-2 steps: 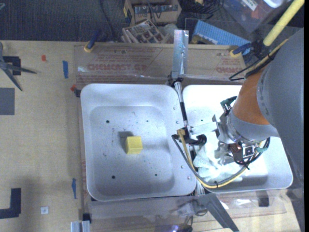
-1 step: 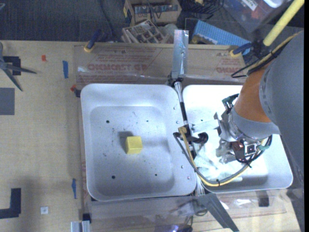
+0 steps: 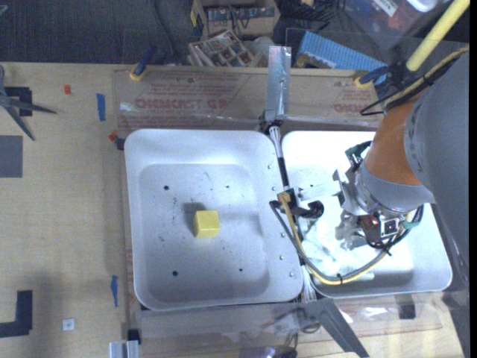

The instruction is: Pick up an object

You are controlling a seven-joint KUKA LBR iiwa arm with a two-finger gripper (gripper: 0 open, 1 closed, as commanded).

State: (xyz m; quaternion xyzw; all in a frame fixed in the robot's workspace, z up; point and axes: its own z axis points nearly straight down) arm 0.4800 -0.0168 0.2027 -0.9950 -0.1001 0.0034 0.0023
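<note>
The gripper hangs low in the right bin, a shallow white tray with rounded corners and a smooth, glossy floor that glares bright under the light. The metal parts at the wrist crowd together there against that glare, and it cannot be told whether the gripper is open or closed, nor whether anything sits in it. Above it rises the arm, a thick, rounded grey shell with a smooth orange band.

The yellow cube, a small matte block with crisp edges, lies well apart from the gripper, off to its side across the raised rims where the two trays meet. It rests flat near the middle of the left bin, casting a short shadow on its far side. That bin has the same moulded white form, but its floor looks duller and is sprinkled with dark specks and a few small round holes.

Beyond both bins, farther from the gripper than the cube, a flat sheet of printed brown cardboard lies on the pale wood-grain bench.
</note>
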